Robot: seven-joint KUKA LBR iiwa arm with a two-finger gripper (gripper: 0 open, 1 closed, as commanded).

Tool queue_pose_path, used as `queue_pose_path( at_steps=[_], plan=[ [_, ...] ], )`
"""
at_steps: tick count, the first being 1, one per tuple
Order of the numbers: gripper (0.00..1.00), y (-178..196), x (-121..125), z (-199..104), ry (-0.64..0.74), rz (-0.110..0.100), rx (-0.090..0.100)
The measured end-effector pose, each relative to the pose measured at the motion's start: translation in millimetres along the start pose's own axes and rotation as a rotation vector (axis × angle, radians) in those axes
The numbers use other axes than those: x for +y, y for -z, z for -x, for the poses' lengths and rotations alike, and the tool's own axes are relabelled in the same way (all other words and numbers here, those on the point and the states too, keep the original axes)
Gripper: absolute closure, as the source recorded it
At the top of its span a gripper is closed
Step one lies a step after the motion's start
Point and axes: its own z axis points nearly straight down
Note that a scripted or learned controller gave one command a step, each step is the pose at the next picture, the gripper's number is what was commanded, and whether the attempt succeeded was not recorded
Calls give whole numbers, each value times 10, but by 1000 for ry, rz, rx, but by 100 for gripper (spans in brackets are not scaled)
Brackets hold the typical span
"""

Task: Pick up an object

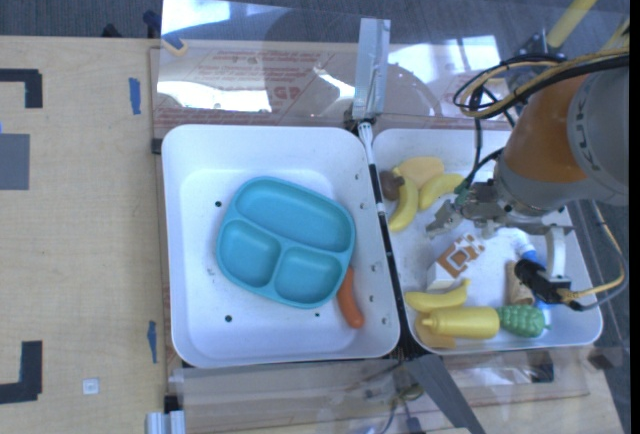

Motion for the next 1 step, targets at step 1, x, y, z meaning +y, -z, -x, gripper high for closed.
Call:
queue_pose_path(
  at_steps=[1],
  plan=[
    [0, -74, -647, 183, -49, 0, 1]
  ],
)
